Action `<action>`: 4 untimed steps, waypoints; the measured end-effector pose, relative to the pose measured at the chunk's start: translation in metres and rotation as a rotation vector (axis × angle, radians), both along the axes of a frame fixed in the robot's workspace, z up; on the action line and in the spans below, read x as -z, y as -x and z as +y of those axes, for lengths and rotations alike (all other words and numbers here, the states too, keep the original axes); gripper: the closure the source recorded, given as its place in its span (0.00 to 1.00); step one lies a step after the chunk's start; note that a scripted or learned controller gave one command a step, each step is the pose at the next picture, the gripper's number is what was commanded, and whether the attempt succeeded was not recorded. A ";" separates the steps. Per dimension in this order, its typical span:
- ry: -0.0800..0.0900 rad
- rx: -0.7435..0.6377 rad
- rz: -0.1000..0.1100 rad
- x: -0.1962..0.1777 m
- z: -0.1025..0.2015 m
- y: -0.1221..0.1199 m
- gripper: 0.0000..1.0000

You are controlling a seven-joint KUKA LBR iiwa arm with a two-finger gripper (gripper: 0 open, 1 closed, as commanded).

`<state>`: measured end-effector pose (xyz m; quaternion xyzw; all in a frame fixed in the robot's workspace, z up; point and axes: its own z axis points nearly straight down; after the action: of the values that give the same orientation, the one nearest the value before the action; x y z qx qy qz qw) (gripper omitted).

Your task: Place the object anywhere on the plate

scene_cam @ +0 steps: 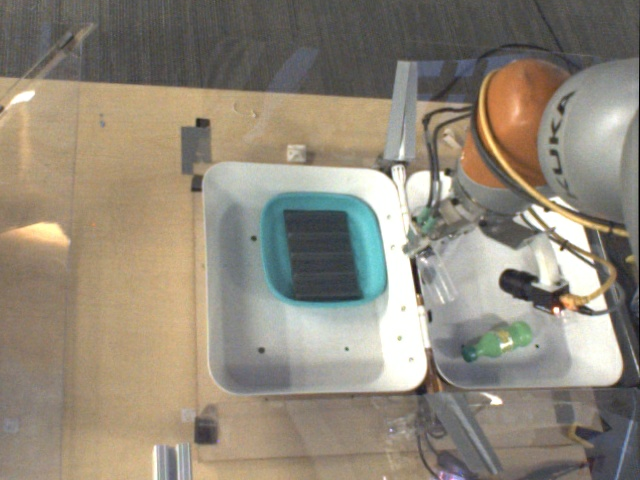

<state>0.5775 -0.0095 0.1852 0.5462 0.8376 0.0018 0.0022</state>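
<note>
Here, in the camera view, the tool [437,268] is hovering over the left part of the right bin [590,368], its clear fingers standing narrowly apart and gripping nothing, while the green bottle [497,343] is lying on its side just below. The pick is seemingly not yet made; next comes lowering onto the bottle, closing, then carrying it leftward to the teal plate [323,249] in the left bin [240,348].
</note>
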 end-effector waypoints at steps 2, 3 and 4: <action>-0.001 -0.008 -0.001 -0.025 0.040 -0.002 0.00; 0.001 -0.078 0.000 -0.016 -0.022 -0.050 0.00; 0.003 -0.116 -0.002 -0.018 -0.107 0.002 0.00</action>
<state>0.5758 -0.1169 0.2032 0.4969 0.8678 0.0012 0.0037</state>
